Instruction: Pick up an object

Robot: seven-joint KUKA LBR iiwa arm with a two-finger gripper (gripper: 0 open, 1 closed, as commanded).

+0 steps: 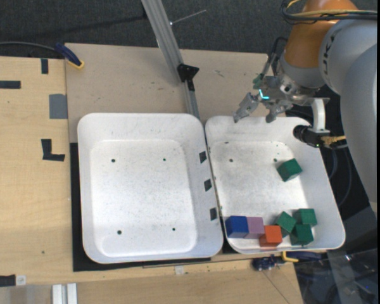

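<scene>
Blocks sit only in the right bin point(316, 189) from where I watch — six of them. One green block point(289, 169) lies apart, near the bin's right wall and about halfway down its floor, with bare floor on its left and above it. It is roughly cubic, so I see no real long axis; its faces are turned at a slant to the bin walls. The other five crowd the near edge: a blue block point(237, 225) by the bin's near left corner, a purple block point(256, 225) touching it, an orange block point(272, 235) just in front, and then three green cubes point(297, 225) packed together toward the near right corner, hard against the rim.

My gripper point(258, 112) hangs over the far rim of the right bin, well apart from every block. Its two fingers are spread, with a plain gap between the tips and nothing in it. The grey arm point(348, 49) with its orange band point(313, 18) comes in from the right, above the bench.

The left bin point(88, 170) lies beside the right one, their inner rims touching. A metal post point(168, 40) slants down to the bench just beyond where the bins meet — close to the gripper's left.
</scene>
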